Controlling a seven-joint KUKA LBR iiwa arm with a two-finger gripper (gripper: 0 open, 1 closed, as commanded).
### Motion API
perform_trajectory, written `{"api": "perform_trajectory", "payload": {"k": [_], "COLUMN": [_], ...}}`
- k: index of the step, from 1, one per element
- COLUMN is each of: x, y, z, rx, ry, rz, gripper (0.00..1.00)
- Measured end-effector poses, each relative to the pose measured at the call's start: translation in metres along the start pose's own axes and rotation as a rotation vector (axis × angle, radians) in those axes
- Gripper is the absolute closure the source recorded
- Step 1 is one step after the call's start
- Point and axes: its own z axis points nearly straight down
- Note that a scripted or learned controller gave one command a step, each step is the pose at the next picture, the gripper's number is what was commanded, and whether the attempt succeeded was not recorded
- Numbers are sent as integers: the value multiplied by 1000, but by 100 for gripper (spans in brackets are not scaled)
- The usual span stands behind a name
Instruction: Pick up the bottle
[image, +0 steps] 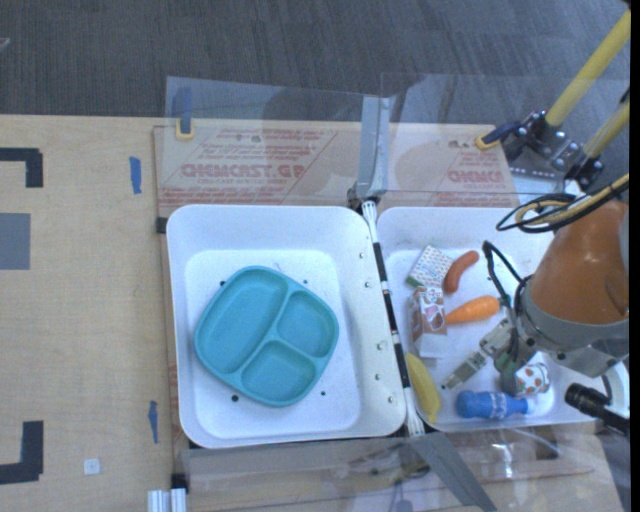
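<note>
Down in the right bin (395, 245) the gripper (503, 352) hangs low among clutter, and the arm (588, 270) above it hides how wide it stands, so I cannot tell whether it grips anything. The blue bottle (492, 404) lies on its side just below the gripper in the view, by the bin's near rim. A white-and-red ball (532, 380) sits just beside the bottle, partly under the arm. A small grey piece (463, 373) close on the gripper's left is too unclear to name. Farther left lie a yellow banana (425, 388), a carrot (472, 311), a redder carrot (461, 270) and two small cartons (430, 312). Well beyond them, the left bin (190, 240) holds a teal plate (266, 335).
</note>
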Motion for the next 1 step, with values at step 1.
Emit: {"api": "perform_trajectory", "payload": {"k": [1], "x": [7], "y": [4], "z": [5], "rx": [0], "ry": [1], "rz": [230], "gripper": [0]}}
